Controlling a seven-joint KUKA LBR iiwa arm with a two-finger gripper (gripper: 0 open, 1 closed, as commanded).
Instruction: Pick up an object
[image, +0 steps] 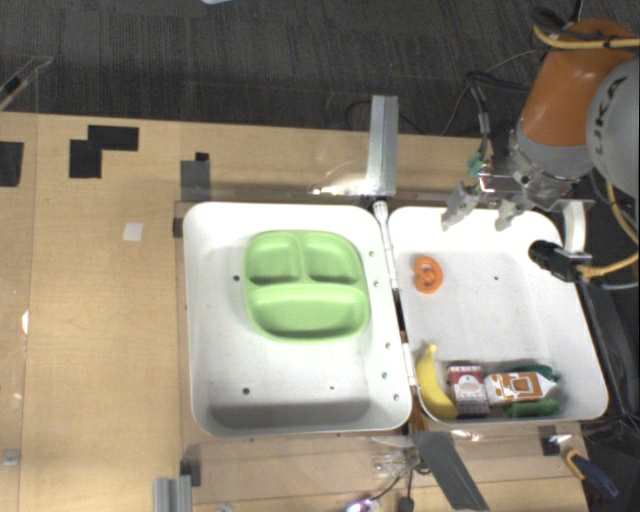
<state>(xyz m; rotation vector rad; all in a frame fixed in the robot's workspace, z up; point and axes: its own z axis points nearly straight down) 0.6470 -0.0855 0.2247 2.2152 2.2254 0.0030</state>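
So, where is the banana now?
The banana lies in the right bin, at its near left corner, beside the small boxes.

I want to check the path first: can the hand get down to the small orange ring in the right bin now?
Probably yes. The hand hangs open over the right bin's far edge, and the orange ring lies alone on bare floor, apart from the banana.
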